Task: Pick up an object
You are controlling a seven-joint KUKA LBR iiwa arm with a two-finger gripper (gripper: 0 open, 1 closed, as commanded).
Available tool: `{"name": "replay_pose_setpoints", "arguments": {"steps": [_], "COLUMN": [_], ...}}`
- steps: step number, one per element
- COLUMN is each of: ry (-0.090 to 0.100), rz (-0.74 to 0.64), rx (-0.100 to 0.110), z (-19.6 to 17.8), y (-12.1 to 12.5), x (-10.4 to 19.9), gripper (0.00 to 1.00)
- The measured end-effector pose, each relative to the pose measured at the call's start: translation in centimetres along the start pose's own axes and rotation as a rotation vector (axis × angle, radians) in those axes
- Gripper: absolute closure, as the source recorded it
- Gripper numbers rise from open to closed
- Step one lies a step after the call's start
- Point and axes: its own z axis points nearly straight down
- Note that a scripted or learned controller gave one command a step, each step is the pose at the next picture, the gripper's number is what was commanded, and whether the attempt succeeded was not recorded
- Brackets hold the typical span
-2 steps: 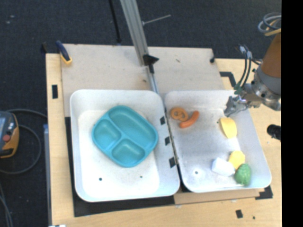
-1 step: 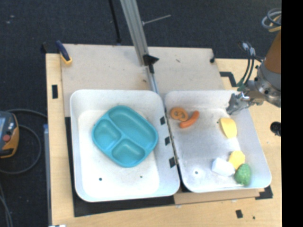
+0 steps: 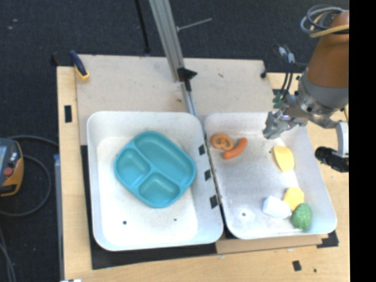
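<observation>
Nearest the bottom of the frame, I am seeing the lower right corner of the right bin (image 3: 329,213), where three things are sitting close together: a green lumpy piece (image 3: 302,216), a small white piece (image 3: 274,207) just left of it, and a yellow block (image 3: 294,196) touching or nearly touching both from above. Further up along that bin's right side, a pale yellow piece (image 3: 284,158) is lying alone. Toward the bin's upper left, an orange sausage (image 3: 235,148) is resting tilted, with an orange-brown ring (image 3: 220,140) right beside it on the left.

The left bin (image 3: 100,222) is carrying a blue divided plate (image 3: 155,168) with three compartments, lying turned at an angle in the middle.

The hand (image 3: 274,127) is hanging over the upper right part of the right bin, above and slightly left of the pale yellow piece, and I am seeing nothing between its fingers; whether they are apart or together I cannot tell from here. The arm (image 3: 326,69) is reaching in from the upper right of the frame.

Beyond the bins, on the desk (image 3: 129,87), a grey metal post (image 3: 167,31) is rising toward the top centre, and a blue and yellow clamp (image 3: 79,65) is sitting at the upper left corner.
</observation>
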Motion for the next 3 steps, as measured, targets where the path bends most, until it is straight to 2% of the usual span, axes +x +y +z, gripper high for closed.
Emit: {"name": "replay_pose_setpoints", "arguments": {"steps": [1, 2, 3], "ry": [0.002, 0.001, 0.001], "rz": [-0.001, -0.001, 0.000], "rx": [0.002, 0.003, 0.003], "z": [0.0, 0.7, 1.4], "y": [0.8, 0.4, 1.4], "x": [5.9, 11.9, 16.4], "gripper": [1.00, 1.00, 1.00]}}
